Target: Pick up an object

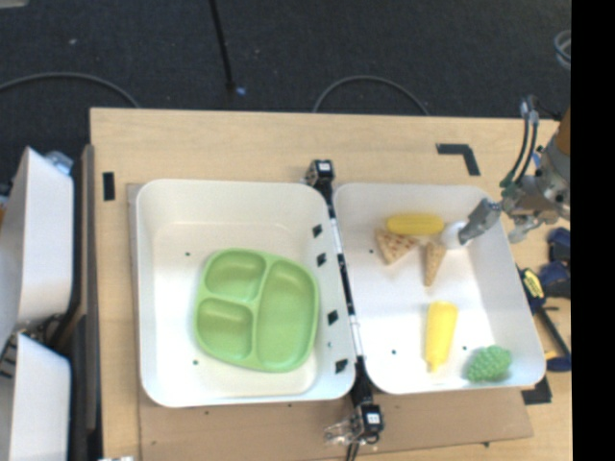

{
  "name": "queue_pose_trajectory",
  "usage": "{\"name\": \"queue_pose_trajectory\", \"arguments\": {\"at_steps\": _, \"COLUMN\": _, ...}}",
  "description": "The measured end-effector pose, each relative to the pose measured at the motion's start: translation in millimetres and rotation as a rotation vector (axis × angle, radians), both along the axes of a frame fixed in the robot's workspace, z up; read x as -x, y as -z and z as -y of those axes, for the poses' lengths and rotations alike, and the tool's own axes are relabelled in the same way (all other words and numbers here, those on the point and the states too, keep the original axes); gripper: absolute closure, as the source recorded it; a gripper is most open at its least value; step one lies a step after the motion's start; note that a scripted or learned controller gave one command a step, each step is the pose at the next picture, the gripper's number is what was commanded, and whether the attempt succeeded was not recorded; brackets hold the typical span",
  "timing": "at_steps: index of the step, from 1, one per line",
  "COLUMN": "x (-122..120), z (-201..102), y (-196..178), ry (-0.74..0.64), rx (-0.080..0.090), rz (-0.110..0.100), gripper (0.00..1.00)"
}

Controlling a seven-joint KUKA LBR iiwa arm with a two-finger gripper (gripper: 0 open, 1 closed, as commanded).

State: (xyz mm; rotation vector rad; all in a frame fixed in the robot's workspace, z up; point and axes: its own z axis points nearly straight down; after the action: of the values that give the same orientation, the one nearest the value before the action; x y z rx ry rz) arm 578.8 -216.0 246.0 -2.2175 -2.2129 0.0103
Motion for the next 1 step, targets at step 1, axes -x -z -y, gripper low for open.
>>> {"name": "queue_pose_trajectory", "arguments": {"at_steps": 1, "x": -2.6, "z": -0.6, "y": -7.6, "ry": -0.004, "rx": 0.003, "rz": 0.012, "gripper": 0.00}}
